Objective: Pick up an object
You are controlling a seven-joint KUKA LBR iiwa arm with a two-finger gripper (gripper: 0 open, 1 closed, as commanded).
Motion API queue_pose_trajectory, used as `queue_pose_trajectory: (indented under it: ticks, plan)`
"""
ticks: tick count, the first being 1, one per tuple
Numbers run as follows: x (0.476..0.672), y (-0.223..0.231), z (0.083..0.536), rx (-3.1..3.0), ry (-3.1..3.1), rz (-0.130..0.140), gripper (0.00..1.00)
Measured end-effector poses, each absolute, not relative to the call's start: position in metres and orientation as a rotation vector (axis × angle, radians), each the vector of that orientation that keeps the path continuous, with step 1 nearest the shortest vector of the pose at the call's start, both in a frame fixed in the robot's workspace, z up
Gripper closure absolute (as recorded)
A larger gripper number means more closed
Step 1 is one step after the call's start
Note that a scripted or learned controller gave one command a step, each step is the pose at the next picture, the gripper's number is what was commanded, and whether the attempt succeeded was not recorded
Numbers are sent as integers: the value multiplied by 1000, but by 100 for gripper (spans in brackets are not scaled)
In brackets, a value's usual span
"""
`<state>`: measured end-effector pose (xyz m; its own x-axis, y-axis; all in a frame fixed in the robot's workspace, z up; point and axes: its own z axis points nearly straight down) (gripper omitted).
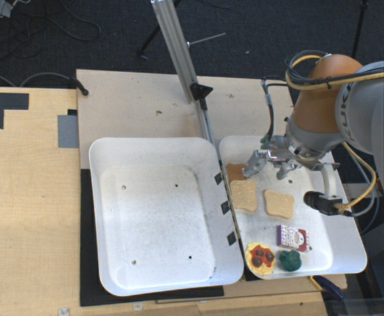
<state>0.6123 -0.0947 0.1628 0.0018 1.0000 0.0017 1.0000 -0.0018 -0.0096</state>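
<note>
1. Over the far end of the right bin point(350, 262), jaws of the gripper point(271, 164) spread apart and holding nothing, hanging just beyond the two bread slices.
2. Nothing lifted yet, by the look of it: every candidate lying on the bin floor, the pick judged not begun beyond the approach.
3. Nearest to the jaws: a brown block point(234, 172) against the inner wall, a tan bread slice point(244, 195) just on the near side of it, a second bread slice point(279, 204) beside that toward the bin's middle.
4. Toward the near edge: a small printed packet point(292, 237), a green lump point(290, 261), and a yellow piece with red spots point(260, 257) at the near inner corner, possibly lapping the rim.
5. Left to do: descent onto one item, closing, and a lift clear of the floor.
6. Tight going on the inner side, with the brown block and first slice hard by the dividing wall and the clips along the left bin point(112, 176) rim.
7. More open room around the second slice, bare floor on its outer side; a black fitting point(320, 203) on the arm hanging above the outer wall, likely limiting travel that way.
8. Slanted metal post point(178, 45) rising from the table's far edge, well apart from the jaws.
</note>
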Motion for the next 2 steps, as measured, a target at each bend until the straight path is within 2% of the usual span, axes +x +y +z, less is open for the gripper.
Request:
queue_pose_trajectory:
  ticks: [1,2]
  plan:
    - [612,-94,119,-2219,-2215,7,0]
    - [612,-96,132,-2228,-2210,4,100]
